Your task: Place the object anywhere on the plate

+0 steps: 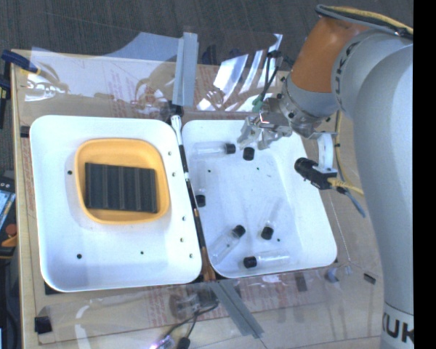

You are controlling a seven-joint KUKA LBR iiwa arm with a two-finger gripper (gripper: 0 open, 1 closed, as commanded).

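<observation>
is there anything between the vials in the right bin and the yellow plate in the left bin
Yes: the two bins' raised rims meet between the vials and the yellow plate. A dark ridged insert covers the plate's middle.

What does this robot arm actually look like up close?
The arm is thick, rounded and pale grey, with an orange band above the wrist. Thin cables run past the band. Its tip carries a small metal pincer. Black letters mark its base.

Bench (94, 97): brownish top, carrying two shallow white bins side by side, edges touching at centre. Left bin (51, 253) and right bin (305, 217) sit flat. A grey strip (185, 67) lies on the bench just behind where the bins meet.
</observation>
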